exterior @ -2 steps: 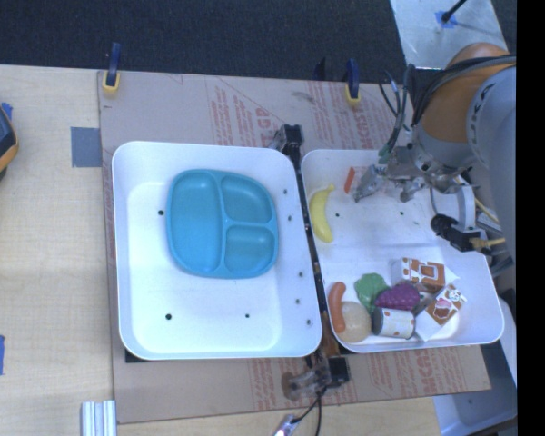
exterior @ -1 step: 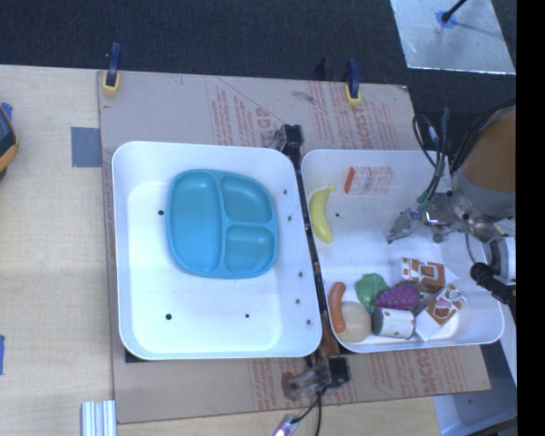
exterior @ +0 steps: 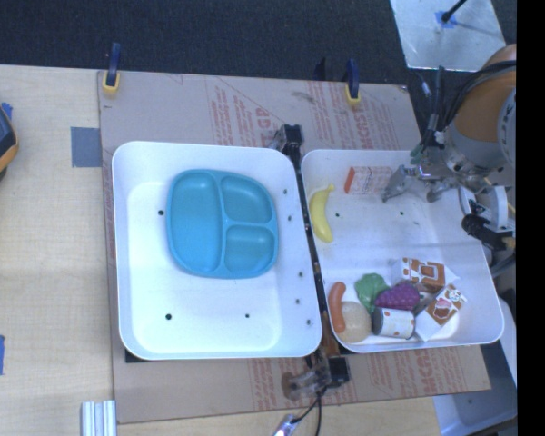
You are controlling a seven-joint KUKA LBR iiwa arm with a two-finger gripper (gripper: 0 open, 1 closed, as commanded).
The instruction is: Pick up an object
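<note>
Tool (exterior: 416, 182) fingers look spread apart with nothing between them, hanging over the far part of the right bin (exterior: 490, 271), near an orange-and-white packet (exterior: 366, 182). Just left lies a banana (exterior: 321, 213); toys crowd the near corner: purple grapes (exterior: 401, 295), a green piece (exterior: 371, 287), a can (exterior: 392, 323). Beside it, the left bin (exterior: 136, 262) holds a blue divided plate (exterior: 222, 223), both on the bench (exterior: 36, 271).

Hand (exterior: 414, 182) low, fingers spread

Right bin (exterior: 472, 252): open floor mid-span; toy food pile (exterior: 400, 302) crowds near edge, banana (exterior: 321, 213) hugs left wall. Left bin (exterior: 136, 271): blue divided plate (exterior: 222, 223) occupies centre, margins free.
</note>
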